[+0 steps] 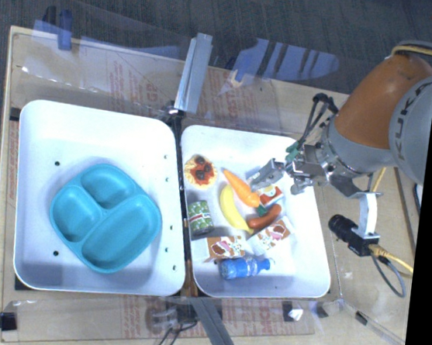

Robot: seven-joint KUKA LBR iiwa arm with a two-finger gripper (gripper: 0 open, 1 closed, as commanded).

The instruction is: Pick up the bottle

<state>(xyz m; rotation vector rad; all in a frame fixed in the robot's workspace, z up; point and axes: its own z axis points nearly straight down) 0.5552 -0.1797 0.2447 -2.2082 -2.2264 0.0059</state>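
While the blue plastic bottle (244,268) lies on its side near the front wall of the right white bin (308,284), the two-finger gripper (278,172) hovers well apart, over the bin's rear half.

Gripper: metal fingers spread, nothing between them. Contents, jumbled as though for picking trials: smooth orange toy carrot (241,186), yellow banana (232,210), small printed cartons (227,248). Left bin: glossy blue three-compartment tray (106,216).

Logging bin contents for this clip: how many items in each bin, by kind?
Left bin:
Blue divided plate: 1

Right bin:
Bottle: 1
Carrot: 1
Banana: 1
Sausage: 1
Round pizza-like toy: 1
Green can: 1
Small printed packets: 3

Total: 10
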